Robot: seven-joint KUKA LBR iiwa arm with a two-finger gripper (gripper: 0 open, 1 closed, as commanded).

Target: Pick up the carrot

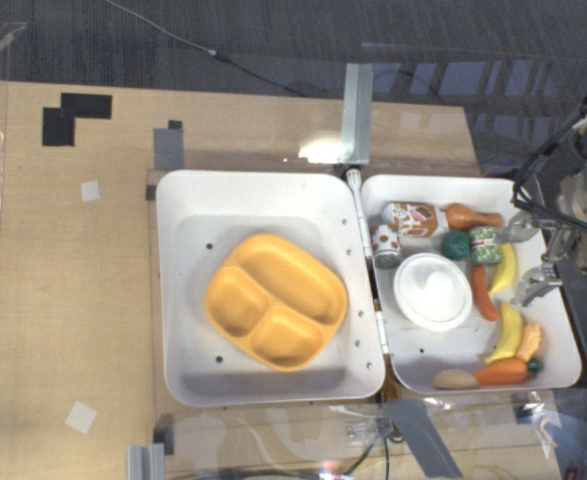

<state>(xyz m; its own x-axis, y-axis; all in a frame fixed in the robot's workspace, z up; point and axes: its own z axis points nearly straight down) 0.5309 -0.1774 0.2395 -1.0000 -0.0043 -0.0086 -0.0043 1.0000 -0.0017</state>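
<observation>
Trouble could come because the long orange carrot [501,371] touches a yellow banana [507,332], and the spread metal claw [529,260] might grab both.

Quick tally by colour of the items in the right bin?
Yellow: 2, banana, banana
Orange/red: 4, carrot, sausage, drumstick, wedge
Green: 2, ball, can
White: 1, bowl
Brown: 1, potato
Printed: 2, box, can
Total: 12
</observation>
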